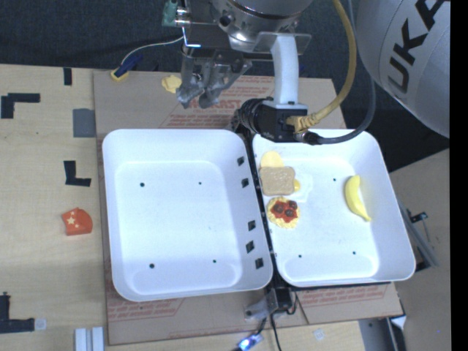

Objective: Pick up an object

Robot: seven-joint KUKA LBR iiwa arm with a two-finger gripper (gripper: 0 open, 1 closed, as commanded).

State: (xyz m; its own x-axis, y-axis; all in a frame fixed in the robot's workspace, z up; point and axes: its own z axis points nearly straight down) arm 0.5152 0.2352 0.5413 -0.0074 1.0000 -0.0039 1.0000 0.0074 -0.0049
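We find the gripper (pixel 205 93) raised beyond both bins. The toast (pixel 278 180) lies toward the camera and rightward. Whether the claw is spread, we cannot tell.

The arm (pixel 409 42) was cut off by the top and right edges. The end effector (pixel 207 86) was blurred, and a yellow object (pixel 171 84) behind it was partly hidden.

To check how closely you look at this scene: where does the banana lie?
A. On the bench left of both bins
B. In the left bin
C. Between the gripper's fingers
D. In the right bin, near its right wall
D: the banana lies on the floor of the right bin, close to its right wall, apart from the toast slice.
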